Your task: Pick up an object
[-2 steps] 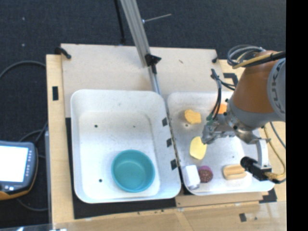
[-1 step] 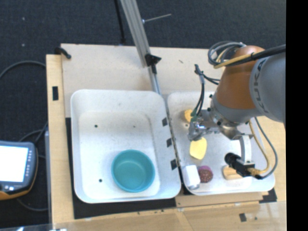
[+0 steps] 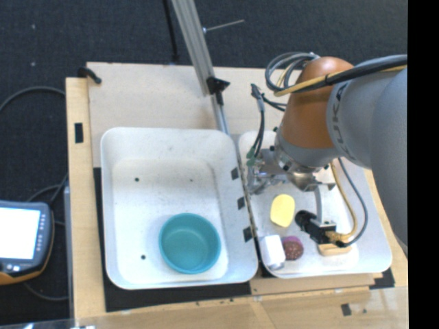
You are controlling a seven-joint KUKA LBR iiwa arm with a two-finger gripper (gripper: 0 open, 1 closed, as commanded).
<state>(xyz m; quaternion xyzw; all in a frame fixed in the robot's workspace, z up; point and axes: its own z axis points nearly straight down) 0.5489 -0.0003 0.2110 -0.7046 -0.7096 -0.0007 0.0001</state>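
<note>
From the camera view, my gripper (image 3: 261, 177) hangs centre-right over the right bin's (image 3: 368, 247) left wall — open or closed, I cannot tell. The yellow object (image 3: 282, 211), white block (image 3: 273, 250) and dark red ball (image 3: 293, 248) crowd just below it — coming down here could clip the wall or scatter them.

light: bright, even | shadows: faint | focus: slightly soft | glare: mild on bins (image 3: 171, 146)

Two white bins stand side by side on the bench. The left bin (image 3: 137, 139) holds one teal bowl (image 3: 190, 243) near its front edge. The right bin (image 3: 363, 252) holds three small things towards its front left corner: one yellow lump (image 3: 282, 210), one white block (image 3: 273, 250), one dark red ball (image 3: 293, 249).
</note>
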